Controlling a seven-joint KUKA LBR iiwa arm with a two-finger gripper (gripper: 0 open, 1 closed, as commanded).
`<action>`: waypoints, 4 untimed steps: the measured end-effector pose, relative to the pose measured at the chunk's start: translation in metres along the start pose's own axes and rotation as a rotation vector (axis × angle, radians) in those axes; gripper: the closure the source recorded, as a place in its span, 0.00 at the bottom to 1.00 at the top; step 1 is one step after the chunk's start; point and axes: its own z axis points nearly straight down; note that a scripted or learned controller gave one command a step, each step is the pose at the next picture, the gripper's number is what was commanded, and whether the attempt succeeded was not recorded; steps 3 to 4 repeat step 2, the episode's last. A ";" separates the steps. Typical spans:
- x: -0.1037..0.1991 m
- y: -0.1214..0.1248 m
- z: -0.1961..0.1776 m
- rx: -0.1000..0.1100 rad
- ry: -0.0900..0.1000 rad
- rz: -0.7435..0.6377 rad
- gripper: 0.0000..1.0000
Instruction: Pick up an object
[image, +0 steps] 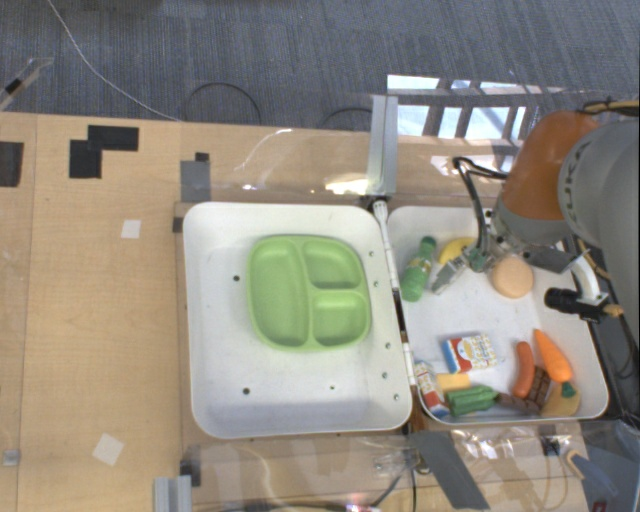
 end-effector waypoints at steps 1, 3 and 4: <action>0.000 0.029 -0.001 0.049 0.017 0.208 0.00; -0.004 0.035 -0.014 0.023 -0.004 0.199 1.00; -0.004 0.035 -0.014 0.023 -0.004 0.199 1.00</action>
